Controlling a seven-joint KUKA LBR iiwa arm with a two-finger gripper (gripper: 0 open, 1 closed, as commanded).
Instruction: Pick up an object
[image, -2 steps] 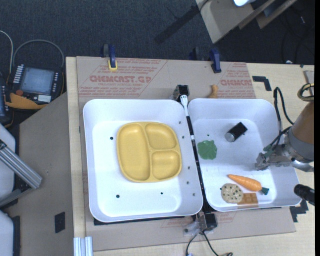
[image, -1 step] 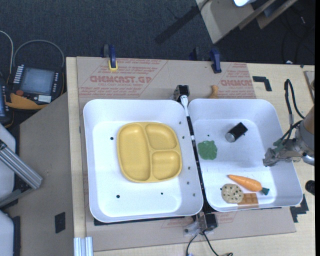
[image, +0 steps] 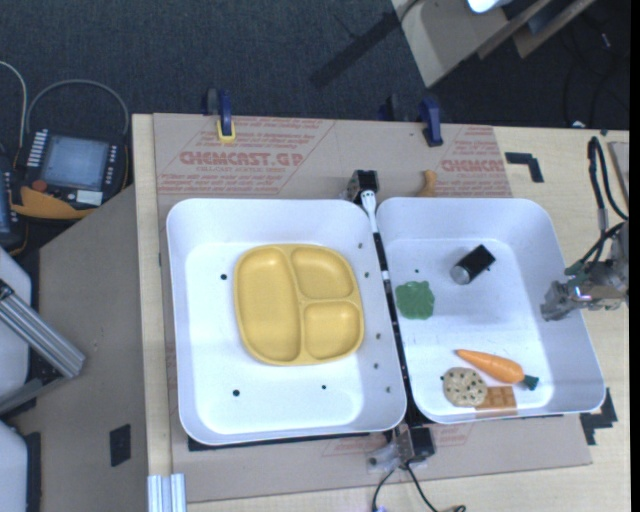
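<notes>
1. On my table (image: 300, 455), the left bin (image: 200, 380) holds a yellow divided plate (image: 298, 302) near its middle.
2. In the right bin (image: 520, 225), a green broccoli piece (image: 414, 300) lies by the left wall.
3. A black cylinder (image: 472, 265) sits toward the far edge, tilted.
4. A cookie (image: 461, 385) and a cracker (image: 496, 398) touch at the near edge, and an orange carrot (image: 492, 366) lies just beyond them.
5. The hand (image: 572, 296) is at the bin's right rim, apart from every object; I cannot tell its state, and I see nothing in it.
</notes>
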